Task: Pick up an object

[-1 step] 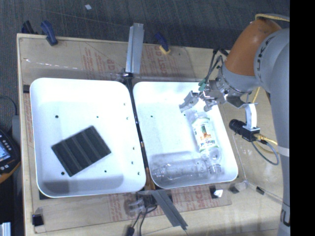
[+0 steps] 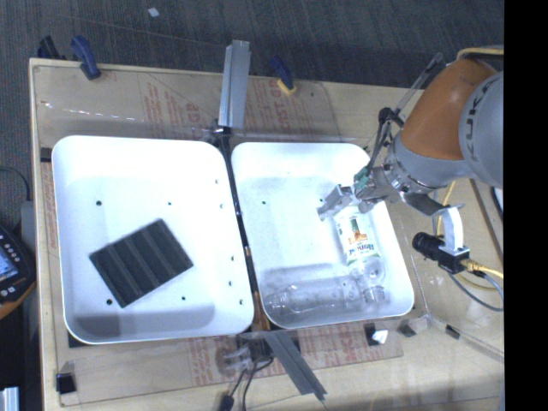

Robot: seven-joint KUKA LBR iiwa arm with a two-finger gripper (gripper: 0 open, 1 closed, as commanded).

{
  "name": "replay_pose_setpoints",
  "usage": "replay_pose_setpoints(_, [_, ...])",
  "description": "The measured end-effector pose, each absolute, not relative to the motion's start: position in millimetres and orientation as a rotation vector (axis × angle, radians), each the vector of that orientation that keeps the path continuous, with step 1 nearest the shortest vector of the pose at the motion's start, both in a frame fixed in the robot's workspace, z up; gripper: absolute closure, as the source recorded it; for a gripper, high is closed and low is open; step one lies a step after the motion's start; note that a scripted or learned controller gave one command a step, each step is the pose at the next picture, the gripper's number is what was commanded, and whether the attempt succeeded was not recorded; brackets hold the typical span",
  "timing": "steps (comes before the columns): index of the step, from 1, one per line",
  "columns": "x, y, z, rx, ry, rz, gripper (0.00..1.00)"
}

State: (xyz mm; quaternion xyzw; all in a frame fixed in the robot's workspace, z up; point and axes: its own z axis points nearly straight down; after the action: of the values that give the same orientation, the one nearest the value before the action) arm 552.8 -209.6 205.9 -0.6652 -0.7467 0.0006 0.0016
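The right bin holds two things. A small clear bottle with a white label lies near its right wall. A larger clear plastic bottle lies on its side along the front wall. My gripper hangs over the right half of this bin, just above the far end of the labelled bottle, and nothing shows held in it. A flat black ribbed pad rests at a slant in the left bin.
The grey and orange arm reaches in over the right bin's right rim. A metal bar stands at the back between the bins, and blue clamps grip the bench's far edge.
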Motion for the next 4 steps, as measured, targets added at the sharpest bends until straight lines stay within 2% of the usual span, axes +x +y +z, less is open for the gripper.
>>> replay_pose_setpoints(1, [551.8,-208.8,178.2,-2.008,-2.41,0.002,0.0])
replay_pose_setpoints(2, [560.8,-209.1,168.2,-1.98,-2.438,0.001,0.0])
replay_pose_setpoints(4, [560.8,-209.3,168.2,-1.981,-2.438,0.001,0.0])
